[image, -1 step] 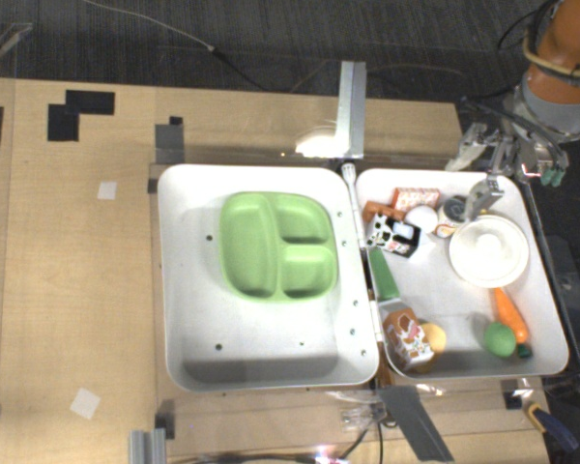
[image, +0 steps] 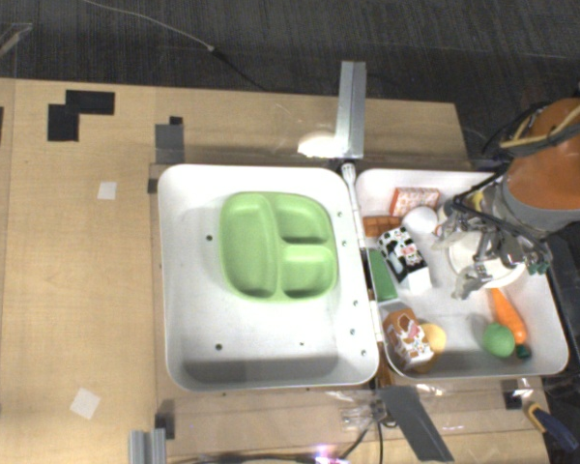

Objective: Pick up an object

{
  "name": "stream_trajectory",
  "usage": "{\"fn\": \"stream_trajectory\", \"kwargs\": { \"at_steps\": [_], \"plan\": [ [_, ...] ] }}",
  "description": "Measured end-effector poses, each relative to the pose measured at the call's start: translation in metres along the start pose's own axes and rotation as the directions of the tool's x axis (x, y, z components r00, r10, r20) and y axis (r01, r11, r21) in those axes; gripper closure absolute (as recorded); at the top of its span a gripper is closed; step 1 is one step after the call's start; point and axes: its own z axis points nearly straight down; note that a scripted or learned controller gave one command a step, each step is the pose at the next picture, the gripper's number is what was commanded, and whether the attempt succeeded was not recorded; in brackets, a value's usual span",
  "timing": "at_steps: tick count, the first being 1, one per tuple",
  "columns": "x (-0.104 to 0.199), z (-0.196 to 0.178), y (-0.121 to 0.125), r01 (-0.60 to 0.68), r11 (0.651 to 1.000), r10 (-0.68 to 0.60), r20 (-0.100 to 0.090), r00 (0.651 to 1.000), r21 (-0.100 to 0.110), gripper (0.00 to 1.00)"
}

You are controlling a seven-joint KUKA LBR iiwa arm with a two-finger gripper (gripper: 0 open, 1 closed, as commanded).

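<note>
My gripper (image: pixel 496 271) is over the right bin (image: pixel 561 354), in its right half, above a white rounded object (image: pixel 464 256). Its fingers are spread open, and I see nothing held between them. Just below it lie an orange carrot (image: pixel 507 314) and a green ball (image: pixel 498 340). To its left sit a black-and-white patterned item (image: pixel 400 250), a small white object (image: pixel 420 220) and an orange-red box (image: pixel 410 200). A brown printed cup (image: pixel 406 337) and a yellow ball (image: pixel 432 336) lie at the bin's front left.
The left bin (image: pixel 188 356) holds a green divided plate (image: pixel 275 245). A green flat item (image: pixel 379 274) leans by the wall between the two bins. The arm's orange band (image: pixel 561 162) sits over the right bin's far right corner.
</note>
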Motion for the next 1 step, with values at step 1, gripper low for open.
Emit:
{"fn": "stream_trajectory", "kwargs": {
  "at_steps": [1],
  "plan": [
    [-0.0250,0.0301,0.0548,-0.077,0.997,0.077,0.007,0.997,0.002,0.00]
  ]
}}
